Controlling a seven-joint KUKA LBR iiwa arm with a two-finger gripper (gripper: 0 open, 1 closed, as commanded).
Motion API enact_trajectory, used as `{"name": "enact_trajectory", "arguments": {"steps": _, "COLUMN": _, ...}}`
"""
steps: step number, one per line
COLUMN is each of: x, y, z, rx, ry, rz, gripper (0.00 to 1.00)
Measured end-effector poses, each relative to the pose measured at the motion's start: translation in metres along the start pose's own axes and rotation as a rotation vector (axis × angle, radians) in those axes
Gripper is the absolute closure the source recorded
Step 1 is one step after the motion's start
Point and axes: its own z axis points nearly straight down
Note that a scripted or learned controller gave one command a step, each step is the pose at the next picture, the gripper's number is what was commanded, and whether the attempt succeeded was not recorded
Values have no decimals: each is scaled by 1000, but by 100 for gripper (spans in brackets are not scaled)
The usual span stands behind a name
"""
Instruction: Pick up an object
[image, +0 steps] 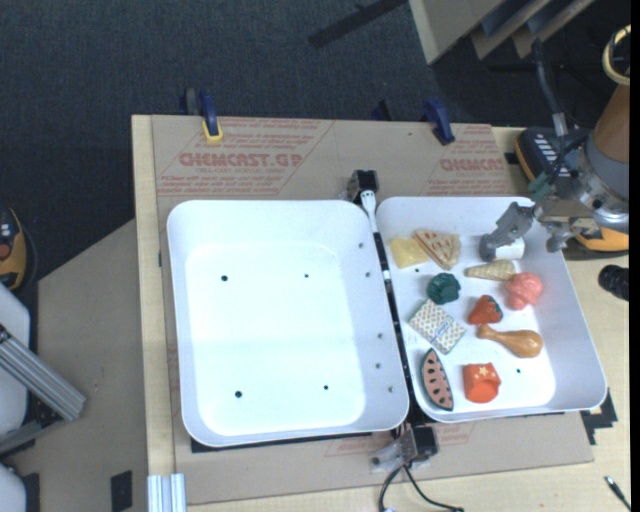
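Note:
The right bin holds several toy foods: a yellow block, a sandwich wedge, a cream cone, a green broccoli piece, a pink peach, a red pepper, a checkered cracker, a drumstick, a watermelon slice and a red cube-like fruit. My gripper hangs over the bin's far right corner, just above the cone, open, with nothing between its fingers.
The left bin sits beside the right one, sharing a black hinge strip. Blue clamps hold the board at the back. The arm comes in from the right edge.

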Motion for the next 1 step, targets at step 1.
{"name": "enact_trajectory", "arguments": {"steps": 1, "x": 18, "y": 15, "z": 194, "rx": 8, "ry": 3, "rz": -1, "gripper": 0}}
